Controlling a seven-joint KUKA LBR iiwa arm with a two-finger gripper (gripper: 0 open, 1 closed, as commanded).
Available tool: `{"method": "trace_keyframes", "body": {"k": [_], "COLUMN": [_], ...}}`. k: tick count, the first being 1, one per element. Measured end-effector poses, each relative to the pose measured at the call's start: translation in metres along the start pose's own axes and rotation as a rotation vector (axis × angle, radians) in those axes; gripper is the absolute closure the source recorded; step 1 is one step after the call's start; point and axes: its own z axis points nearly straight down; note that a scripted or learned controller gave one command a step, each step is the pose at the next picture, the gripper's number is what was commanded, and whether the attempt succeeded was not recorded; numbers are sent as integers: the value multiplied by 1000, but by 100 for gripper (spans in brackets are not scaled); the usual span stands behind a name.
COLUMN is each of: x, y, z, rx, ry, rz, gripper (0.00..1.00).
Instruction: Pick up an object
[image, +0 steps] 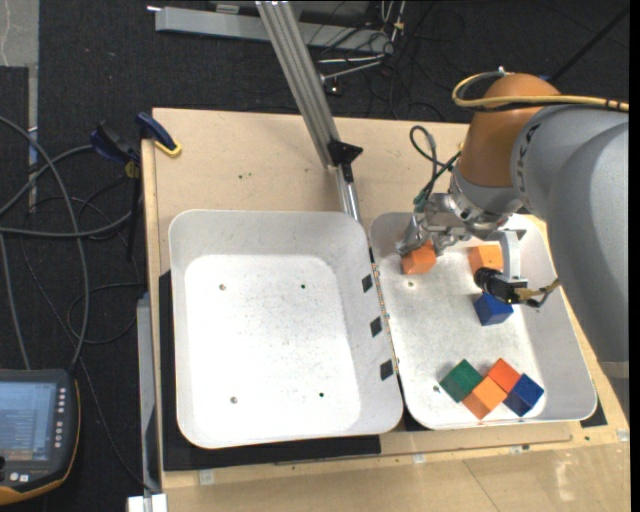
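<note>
My gripper (424, 243) hangs over the far left corner of the right bin (430, 330). An orange block (419, 261) sits right at its tip, touching or nearly touching it; whether the block is gripped is unclear. A second orange block (486, 257) lies just to the right, partly under the wrist. A blue block (493, 311) lies a little nearer the camera. At the bin's near edge a green block (461, 380), two orange blocks (487, 398) and a blue block (524, 396) are clustered together.
The left bin (200, 300) stands beside the right one, their rims meeting in the middle. A slanted metal pole (305, 80) reaches down to the bench behind the bins. The arm's grey body (580, 200) overhangs the right bin's far right side.
</note>
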Motion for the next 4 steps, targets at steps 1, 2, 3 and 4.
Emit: {"method": "trace_keyframes", "body": {"k": [1, 2, 3, 4], "x": [-9, -17, -16, 40], "y": [-2, 2, 3, -6], "z": [-58, -118, -140, -146], "rx": [-5, -6, -3, 1], "ry": [-1, -1, 0, 3], "rz": [0, 0, -3, -8], "gripper": [100, 100, 100, 100]}}
